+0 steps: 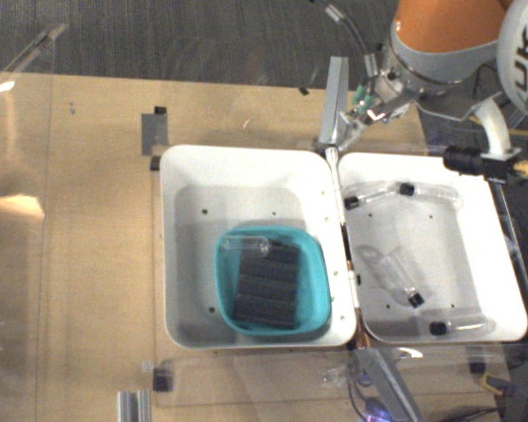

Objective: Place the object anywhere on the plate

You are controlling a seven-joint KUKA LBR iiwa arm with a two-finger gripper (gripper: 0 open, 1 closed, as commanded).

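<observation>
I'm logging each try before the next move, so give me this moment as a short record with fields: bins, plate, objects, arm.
left bin: shallow white bin holding a square turquoise plate
on plate: dark ribbed rectangular block and a clear plastic tube at its upper left corner
right bin: shallow white bin with clear plastic tubes with black caps: one near the top, one mid, one at the bottom edge
arm: grey and orange arm above the bins' top edge

floor: dark grey carpet (158, 16), seemingly | bench (70, 236): pale wood (glare at left)
</observation>
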